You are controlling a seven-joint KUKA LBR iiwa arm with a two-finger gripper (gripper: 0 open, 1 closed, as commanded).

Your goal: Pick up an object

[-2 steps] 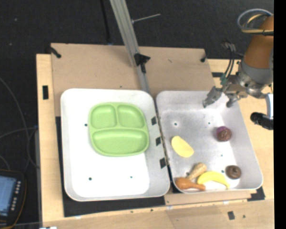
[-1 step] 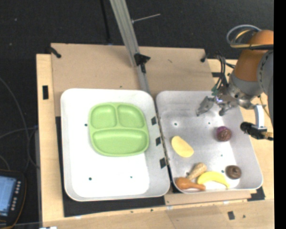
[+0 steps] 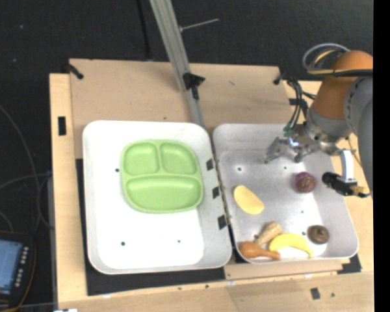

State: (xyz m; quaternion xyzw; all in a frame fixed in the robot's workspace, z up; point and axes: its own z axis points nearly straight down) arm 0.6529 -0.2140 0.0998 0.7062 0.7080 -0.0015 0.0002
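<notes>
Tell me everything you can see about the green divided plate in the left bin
The green divided plate is pale lime green, a rounded rectangle that looks like smooth plastic. Raised ridges split it into three compartments: two smaller ones along the far side and one long one nearer the camera. It lies flat, right way up, on the floor of the left bin, in the far half, slightly turned. It looks undamaged, and the bin floor is all that touches it.

Taking the yellow chip [image 3: 248,200] in the right bin [image 3: 247,142] as landmark: bare floor lies above it and to its right, up to the purple ball [image 3: 305,182]. Below it, the tan piece [image 3: 268,232], orange carrot [image 3: 259,251], banana [image 3: 291,244] and brown donut [image 3: 318,234] crowd the lower rim. Leftward, the green tray [image 3: 161,176] fills the upper part of the left bin [image 3: 104,239].
</notes>
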